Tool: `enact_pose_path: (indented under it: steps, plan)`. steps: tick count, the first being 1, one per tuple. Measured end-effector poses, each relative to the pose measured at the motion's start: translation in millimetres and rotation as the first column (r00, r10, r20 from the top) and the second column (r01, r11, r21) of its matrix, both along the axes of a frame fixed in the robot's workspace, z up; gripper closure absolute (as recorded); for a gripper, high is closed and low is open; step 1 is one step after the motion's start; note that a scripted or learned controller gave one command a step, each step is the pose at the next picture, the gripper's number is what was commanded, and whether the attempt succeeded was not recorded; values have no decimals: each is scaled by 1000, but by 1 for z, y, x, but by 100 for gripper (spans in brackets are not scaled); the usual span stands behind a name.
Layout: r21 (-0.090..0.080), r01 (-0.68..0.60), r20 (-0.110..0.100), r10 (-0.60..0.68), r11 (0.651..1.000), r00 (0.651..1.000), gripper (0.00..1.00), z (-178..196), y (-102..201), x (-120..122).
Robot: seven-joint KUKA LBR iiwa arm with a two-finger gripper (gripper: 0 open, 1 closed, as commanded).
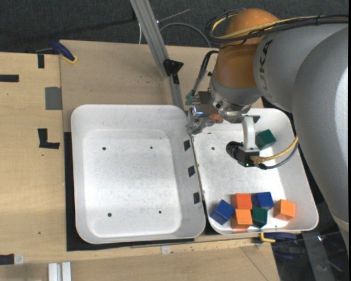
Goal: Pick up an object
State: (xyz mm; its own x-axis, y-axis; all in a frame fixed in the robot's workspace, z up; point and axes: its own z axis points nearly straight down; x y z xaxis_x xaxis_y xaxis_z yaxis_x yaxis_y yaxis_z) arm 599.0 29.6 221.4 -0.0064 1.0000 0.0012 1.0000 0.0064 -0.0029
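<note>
Nothing lifted yet: your fingers, their state impossible to tell, hover above the right bin, blocks well below them.

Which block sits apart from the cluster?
The green block, alone near the right bin's far end; the other blocks huddle at its near edge.

Right bin contents: six small blocks. Blue, two orange, blue, dark green, orange clustered at near edge. Separate green block lies farther back.
</note>
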Motion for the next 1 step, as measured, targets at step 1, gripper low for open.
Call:
enact_pose_path:
  steps: [1]
  plan:
    - [1,-2,1,2,1000,1000,100,8,60,-16]
